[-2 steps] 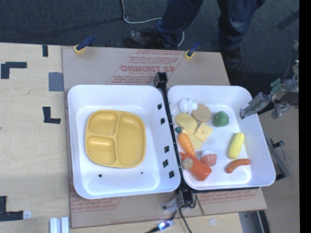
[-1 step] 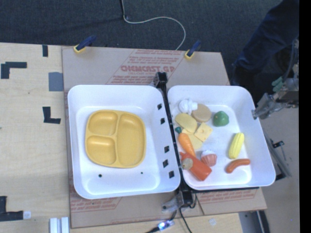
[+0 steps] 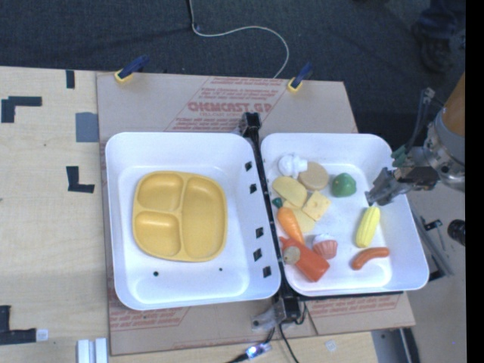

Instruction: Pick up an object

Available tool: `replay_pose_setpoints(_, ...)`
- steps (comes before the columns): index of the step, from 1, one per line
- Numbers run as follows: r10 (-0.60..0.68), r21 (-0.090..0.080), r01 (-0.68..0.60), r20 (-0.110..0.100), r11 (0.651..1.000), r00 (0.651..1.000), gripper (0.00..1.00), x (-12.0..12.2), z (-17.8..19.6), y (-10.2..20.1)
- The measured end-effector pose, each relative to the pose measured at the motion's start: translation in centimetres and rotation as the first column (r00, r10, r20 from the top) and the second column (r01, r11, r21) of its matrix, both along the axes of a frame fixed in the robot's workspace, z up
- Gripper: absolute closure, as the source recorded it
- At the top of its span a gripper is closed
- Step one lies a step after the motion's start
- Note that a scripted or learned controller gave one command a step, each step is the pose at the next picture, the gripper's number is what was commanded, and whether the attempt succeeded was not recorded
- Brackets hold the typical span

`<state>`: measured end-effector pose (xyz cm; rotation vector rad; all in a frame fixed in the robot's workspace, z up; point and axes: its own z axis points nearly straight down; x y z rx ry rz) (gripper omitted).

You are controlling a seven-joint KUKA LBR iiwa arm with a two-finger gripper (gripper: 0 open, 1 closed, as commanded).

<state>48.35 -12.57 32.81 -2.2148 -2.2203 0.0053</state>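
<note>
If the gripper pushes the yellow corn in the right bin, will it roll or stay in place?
The corn looks rounded and elongated, so it would probably roll sideways if nudged across its length. It looks like a small plastic toy, so it is likely light and stiff. The smooth white bin floor may let it slide easily.

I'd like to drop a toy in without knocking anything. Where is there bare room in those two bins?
The left bin has bare floor along its front edge, below the yellow plate. In the right bin, a bare strip runs between the corn and the cheese. It is crowded along that bin's left side, around the carrot.
</note>
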Motion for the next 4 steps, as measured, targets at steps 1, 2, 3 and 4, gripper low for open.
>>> replay_pose_setpoints(1,0.005,0.002,-0.005,-0.005,1.0,1.0,1.0,-0.1,-8.9,7.4)
replay_pose_setpoints(2,0.01,0.001,-0.01,0.014,1.0,1.0,1.0,0.1,1.2,16.6)
replay_pose_setpoints(3,0.008,0.001,-0.008,0.01,1.0,1.0,1.0,0.0,6.1,23.0)
replay_pose_setpoints(4,0.005,-0.001,-0.005,0.005,1.0,1.0,1.0,0.0,6.5,29.0)
